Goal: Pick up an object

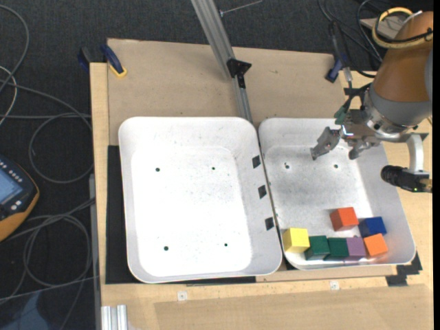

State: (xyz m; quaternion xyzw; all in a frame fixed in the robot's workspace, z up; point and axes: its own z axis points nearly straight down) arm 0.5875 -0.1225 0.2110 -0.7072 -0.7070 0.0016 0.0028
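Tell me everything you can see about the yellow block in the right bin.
The yellow block is a small cube, plain and matte, maybe wood or foam. It sits flat on the floor of the right bin, near its front-left corner, at the left end of a row of blocks. Its right side meets or nearly meets a dark green block. The gripper hangs open, far from it, toward the back of the bin.

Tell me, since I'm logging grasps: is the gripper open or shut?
Open: the gripper shows its two fingers spread apart, nothing between them, above the right bin.
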